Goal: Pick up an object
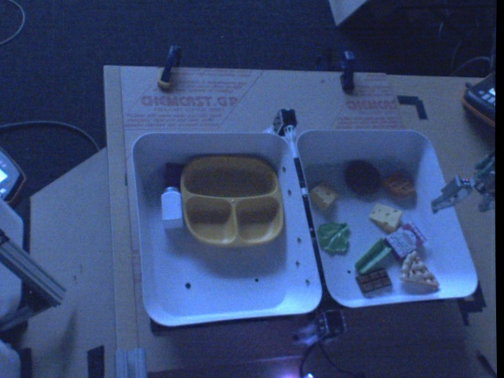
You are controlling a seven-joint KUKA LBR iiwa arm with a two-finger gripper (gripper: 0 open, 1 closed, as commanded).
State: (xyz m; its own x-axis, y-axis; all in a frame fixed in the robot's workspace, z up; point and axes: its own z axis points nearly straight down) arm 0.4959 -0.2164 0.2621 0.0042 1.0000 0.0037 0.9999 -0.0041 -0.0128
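Note:
The right bin (441, 164) holds several toy foods: a dark round patty (362, 177), an orange-brown piece (398, 184), a yellow cube (323, 196), a cheese wedge (385, 216), a green leaf (334, 237), a green stick (372, 255), a purple-and-white packet (403, 241), a pizza slice (417, 272) and a chocolate bar (373, 281). My gripper (446, 197) hangs over the right rim of this bin, just right of the cheese wedge and orange-brown piece. Nothing shows in its grasp. The light is dim and blue.
The left bin (150, 274) carries a yellow divided plate (231, 199) and a small white bottle (172, 207) at the plate's left side. Clamps (168, 68) hold the board at the back. A device (484, 99) sits at the far right edge.

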